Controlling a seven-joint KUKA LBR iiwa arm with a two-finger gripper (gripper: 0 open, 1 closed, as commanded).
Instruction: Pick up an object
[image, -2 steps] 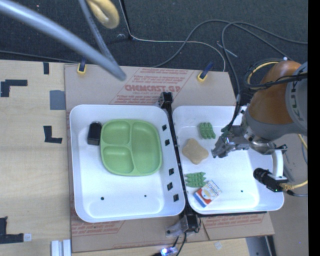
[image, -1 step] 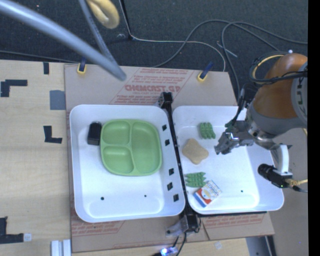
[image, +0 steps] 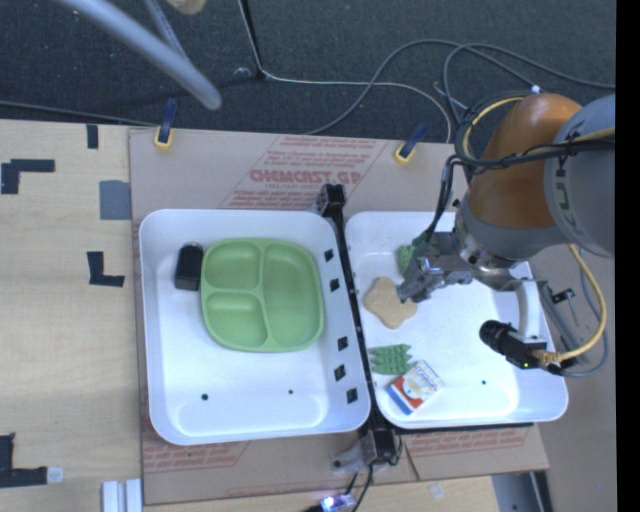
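**Hand low in the right bin, beside the tan piece**

In your left bin (image: 160, 330) sat a black block (image: 188, 267) touching a green divided plate (image: 263, 295). In the right bin (image: 500, 400) a tan flat piece (image: 389, 301) lay just left of your hand (image: 418, 283); whether it gripped anything, you could not tell. Nearer the front lay a green toy (image: 390, 357) and a small packet (image: 414, 386).

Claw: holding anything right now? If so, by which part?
Cannot be told. The claw sits low in the right bin, beside the tan cookie; nothing shows between its tips.
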